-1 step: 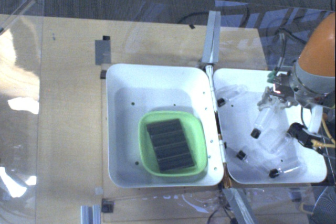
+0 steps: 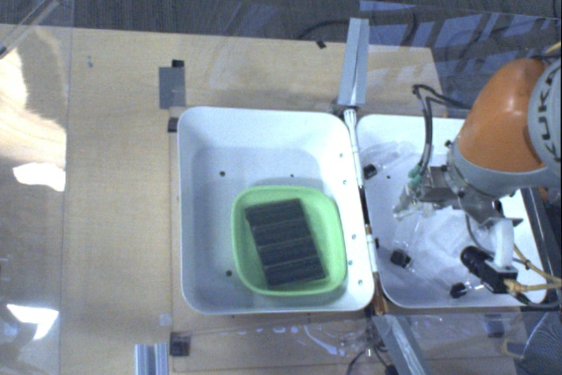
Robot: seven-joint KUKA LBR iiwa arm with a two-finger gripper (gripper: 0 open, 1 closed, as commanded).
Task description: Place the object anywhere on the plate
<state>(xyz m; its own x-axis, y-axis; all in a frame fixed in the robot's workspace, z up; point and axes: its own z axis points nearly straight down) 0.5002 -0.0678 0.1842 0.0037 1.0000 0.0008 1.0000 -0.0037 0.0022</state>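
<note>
Wooden bench (image 2: 105, 215) bears left bin (image 2: 202, 189) and right bin (image 2: 386, 145).

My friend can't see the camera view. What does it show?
A dark ridged block lies on a green plate in the left white bin. The grey and orange robot arm hangs over the right bin, among clear crumpled plastic.

Lime-green plate (image 2: 329, 228) holds a dark grey ribbed object (image 2: 283, 241) — bins (image 2: 198, 189) white.

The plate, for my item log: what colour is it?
Light green, seen in the camera view; the plate sits in the left bin with a dark ridged block on it.
</note>
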